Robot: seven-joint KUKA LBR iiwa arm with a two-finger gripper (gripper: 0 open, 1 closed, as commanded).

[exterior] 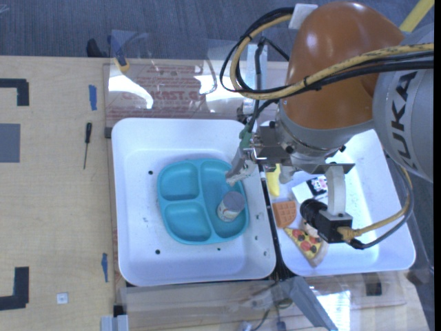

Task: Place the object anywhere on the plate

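Observation:
A blue divided plate (185, 202) lies in the left white bin (134, 185). A small grey and cream round object (231, 205) rests in the plate's right compartment, near its right rim. My gripper (239, 172) hangs over the plate's upper right edge, just above and behind the object. A gap of plate shows between the gripper's tip and the object. The big orange and grey wrist (331, 74) hides most of the gripper body.
The right bin (386, 240) holds a yellow piece (273, 182), a waffle-like toy (284, 212), a pizza slice toy (306, 243) and a small black and white item (318, 183). Cables loop above the bins. A low wall divides the two bins.

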